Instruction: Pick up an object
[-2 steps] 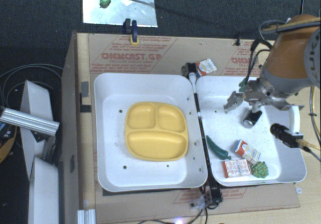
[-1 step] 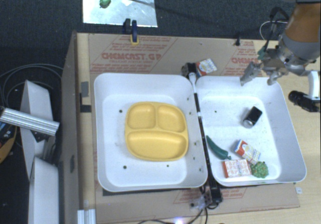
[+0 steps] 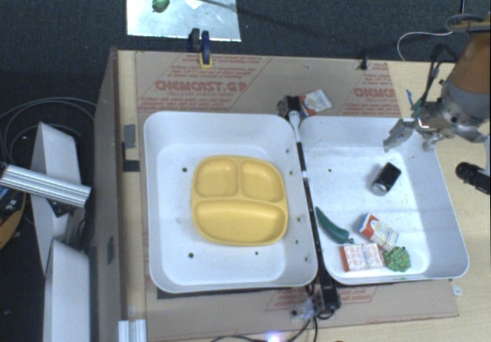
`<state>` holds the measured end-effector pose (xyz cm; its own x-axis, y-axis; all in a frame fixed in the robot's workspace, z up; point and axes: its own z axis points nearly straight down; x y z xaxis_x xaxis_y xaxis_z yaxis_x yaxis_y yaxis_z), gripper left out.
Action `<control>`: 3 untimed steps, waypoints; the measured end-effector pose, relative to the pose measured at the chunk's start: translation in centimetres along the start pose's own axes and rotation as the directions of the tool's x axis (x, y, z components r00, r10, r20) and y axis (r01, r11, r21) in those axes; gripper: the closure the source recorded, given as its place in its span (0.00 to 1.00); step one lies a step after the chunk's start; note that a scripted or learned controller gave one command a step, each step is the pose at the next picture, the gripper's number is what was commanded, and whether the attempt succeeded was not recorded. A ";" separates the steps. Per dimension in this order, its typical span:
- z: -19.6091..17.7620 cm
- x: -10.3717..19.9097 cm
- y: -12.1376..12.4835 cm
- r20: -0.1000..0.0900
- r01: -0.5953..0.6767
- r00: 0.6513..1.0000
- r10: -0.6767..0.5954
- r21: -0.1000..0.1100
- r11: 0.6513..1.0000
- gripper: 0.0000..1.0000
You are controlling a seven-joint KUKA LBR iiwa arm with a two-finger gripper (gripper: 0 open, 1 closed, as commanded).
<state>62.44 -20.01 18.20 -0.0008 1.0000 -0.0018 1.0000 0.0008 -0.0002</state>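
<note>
Down at the near edge of the right bin (image 3: 453,256) we found the clutter bunched together — a red-and-white carton (image 3: 361,257) lying flat, a green broccoli-like piece (image 3: 397,258) just beside it, and a second small red-and-white packet (image 3: 379,230) tilted just above them. We spotted a dark green pepper-shaped thing (image 3: 332,226) lying at a slant near the divider. Further up, on its own, we saw a dark can (image 3: 386,177) lying on its side on the bin floor, touching nothing else. We had the gripper (image 3: 415,137) hanging over the far right part of that bin, up and to the right of the can and well apart from it — its two fingers were spread, and nothing sat between them. Over in the left bin (image 3: 165,179) we saw a yellow divided plate (image 3: 239,201) resting in the middle.
</note>
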 end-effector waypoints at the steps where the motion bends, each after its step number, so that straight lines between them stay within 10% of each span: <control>1: 8.5 1.0 -1.3 -0.002 0.001 1.000 -0.001 0.001 1.000 0.00; 2: 4.7 -0.7 0.1 0.000 0.000 1.000 0.000 -0.005 1.000 0.00; 3: 8.7 1.0 -2.1 -0.002 0.000 1.000 0.000 -0.001 1.000 0.00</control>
<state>60.38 -19.02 9.46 -0.0009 1.0000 -0.0003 1.0000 0.0009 0.0007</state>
